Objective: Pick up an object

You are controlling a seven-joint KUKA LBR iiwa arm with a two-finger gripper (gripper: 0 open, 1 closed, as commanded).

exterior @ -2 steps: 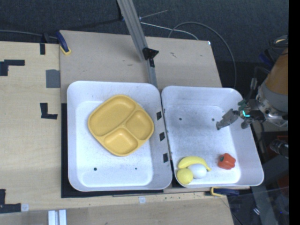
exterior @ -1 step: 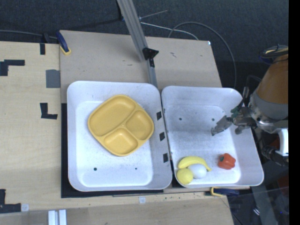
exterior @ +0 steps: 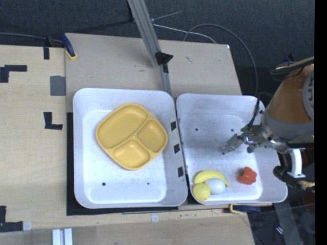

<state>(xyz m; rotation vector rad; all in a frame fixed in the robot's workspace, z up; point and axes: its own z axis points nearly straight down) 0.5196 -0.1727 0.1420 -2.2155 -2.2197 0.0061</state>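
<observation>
The landmark for this report is the right-hand shallow white bin (exterior: 204,111), taken from its near edge back to its far wall.

Against the near wall, at the near-left corner, a small yellow plastic banana (exterior: 210,175) curves over a round yellow lemon-like fruit (exterior: 201,191) and a small white egg-shaped ball (exterior: 217,187). All three touch one another. Risk: a descent here may catch two pieces at once, or skid off a rounded surface and wedge a piece against the wall.

To their right, still near the near wall, a small red plastic pepper-like toy (exterior: 247,175) sits apart from the cluster. It is the least obstructed candidate, though the right wall is near and could foul one finger.

Further in, above the bin's middle floor, the grey two-finger gripper (exterior: 231,146) hangs over bare surface with nothing between its fingers. Whether they are spread or closed cannot be told. Risk: closing at this spot would take nothing.

Beyond the bin's left wall, in the neighbouring white bin (exterior: 82,137), lies a yellow three-compartment plastic tray (exterior: 132,136). It is wide and flat, likely a poor fit for a two-finger grasp.
</observation>
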